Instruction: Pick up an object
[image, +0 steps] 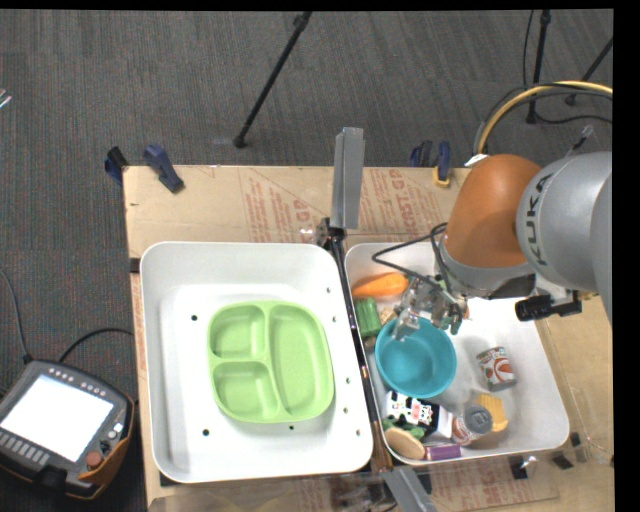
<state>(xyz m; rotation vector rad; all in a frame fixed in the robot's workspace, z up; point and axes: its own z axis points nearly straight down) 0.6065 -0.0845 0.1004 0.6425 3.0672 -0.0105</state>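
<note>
From my console I see two white bins side by side on the tabletop (250, 195). The left bin (170, 270) holds one thing, a light green divided tray (270, 362) with three compartments, lying flat near the middle. The right bin (545, 380) is crowded: a teal bowl (416, 364) sits upright at its centre, an orange carrot-like piece (380, 286) and a small green item (368, 318) lie along its left wall, a small can (496, 366) lies to the bowl's right, and a jumble of small packages (too small to name) (430, 425) fills the near edge. The gripper (428, 312) hangs just over the bowl's far rim; whether its jaws are parted or closed, I cannot tell.
</note>
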